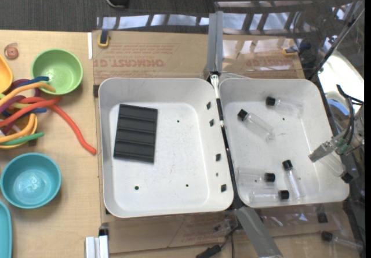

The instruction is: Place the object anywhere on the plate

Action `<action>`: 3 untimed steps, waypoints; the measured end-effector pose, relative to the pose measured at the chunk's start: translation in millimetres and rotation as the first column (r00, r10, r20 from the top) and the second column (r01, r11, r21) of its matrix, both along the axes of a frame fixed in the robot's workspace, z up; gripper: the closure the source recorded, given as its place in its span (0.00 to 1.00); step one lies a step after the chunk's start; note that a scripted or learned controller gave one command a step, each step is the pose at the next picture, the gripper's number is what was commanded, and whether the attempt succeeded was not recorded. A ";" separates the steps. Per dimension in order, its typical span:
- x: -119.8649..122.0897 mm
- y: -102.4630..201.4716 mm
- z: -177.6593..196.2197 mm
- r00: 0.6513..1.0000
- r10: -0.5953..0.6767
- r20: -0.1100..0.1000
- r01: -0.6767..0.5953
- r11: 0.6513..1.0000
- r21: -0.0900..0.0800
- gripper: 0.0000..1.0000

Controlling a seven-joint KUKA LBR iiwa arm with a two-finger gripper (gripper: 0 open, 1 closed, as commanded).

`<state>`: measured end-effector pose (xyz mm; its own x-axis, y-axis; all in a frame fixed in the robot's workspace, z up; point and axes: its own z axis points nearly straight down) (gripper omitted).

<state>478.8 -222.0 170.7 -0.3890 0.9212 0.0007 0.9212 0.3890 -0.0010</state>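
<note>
Gripper (pixel 320 152) at right bin's (pixel 301 86) right rim, grip state unclear, clear vials (pixel 255 123) nearby

The bench (pixel 52 204) bears two white bins (pixel 162 146), a green bowl (pixel 57 71) and a teal bowl (pixel 30 180).

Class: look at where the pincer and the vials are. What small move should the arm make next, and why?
Probably reach left into the right bin toward the nearest vial. The pincer sits at that bin's right edge with nothing seen in it, the vials lie loose, and the black plate in the left bin bears nothing.
</note>
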 end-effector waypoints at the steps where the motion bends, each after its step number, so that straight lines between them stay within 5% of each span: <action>1: -0.4 -0.2 14.5 0.997 0.078 0.003 -0.078 0.997 -0.002 1.00; 2: -0.7 0.0 13.1 0.924 0.383 0.001 -0.383 0.924 0.000 1.00; 3: -0.4 0.4 11.9 0.900 0.435 0.002 -0.435 0.900 -0.001 1.00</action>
